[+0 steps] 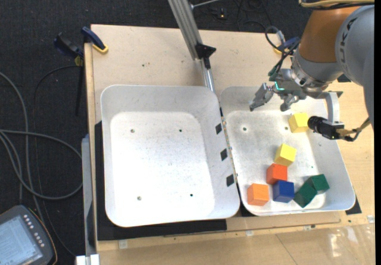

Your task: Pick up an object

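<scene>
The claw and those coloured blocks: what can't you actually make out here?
- Claw: above the right bin; nothing shows between its fingers.
- Yellow block near the arm: partly hidden by a black fitting.
- Green blocks: overlapping, so whether they touch is unclear.

We see the grey arm (pixel 351 37) reaching in from the right, its orange band (pixel 324 25) sitting above the wrist. The wrist bends downward and to the left, ending in the gripper (pixel 274 100). Its two fingers (pixel 260 100) are spread apart and point down, with nothing between them. A small teal light shows just above the fingers, at their base.
</scene>
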Action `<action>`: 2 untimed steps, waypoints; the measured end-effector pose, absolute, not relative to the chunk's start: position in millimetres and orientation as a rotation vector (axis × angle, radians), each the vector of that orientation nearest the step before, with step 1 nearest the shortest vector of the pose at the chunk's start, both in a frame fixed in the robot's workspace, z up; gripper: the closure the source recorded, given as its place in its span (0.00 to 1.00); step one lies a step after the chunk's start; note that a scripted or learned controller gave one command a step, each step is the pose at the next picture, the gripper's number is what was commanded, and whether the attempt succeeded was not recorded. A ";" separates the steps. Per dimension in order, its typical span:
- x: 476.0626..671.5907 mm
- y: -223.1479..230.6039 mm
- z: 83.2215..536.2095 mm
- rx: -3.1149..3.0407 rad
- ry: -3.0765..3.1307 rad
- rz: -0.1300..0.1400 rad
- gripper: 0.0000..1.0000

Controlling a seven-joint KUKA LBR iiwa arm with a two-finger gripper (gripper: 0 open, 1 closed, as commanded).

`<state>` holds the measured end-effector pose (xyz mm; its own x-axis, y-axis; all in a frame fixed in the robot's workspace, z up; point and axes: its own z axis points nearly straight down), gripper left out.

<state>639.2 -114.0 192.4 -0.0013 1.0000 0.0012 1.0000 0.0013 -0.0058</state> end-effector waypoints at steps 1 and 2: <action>640.4 -114.0 195.5 -2.219 -2.223 0.000 0.00; 643.0 -115.5 132.0 -2.218 -2.218 0.007 0.00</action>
<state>643.0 -115.5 132.0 0.0000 1.0000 0.0005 1.0000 0.0000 -0.0067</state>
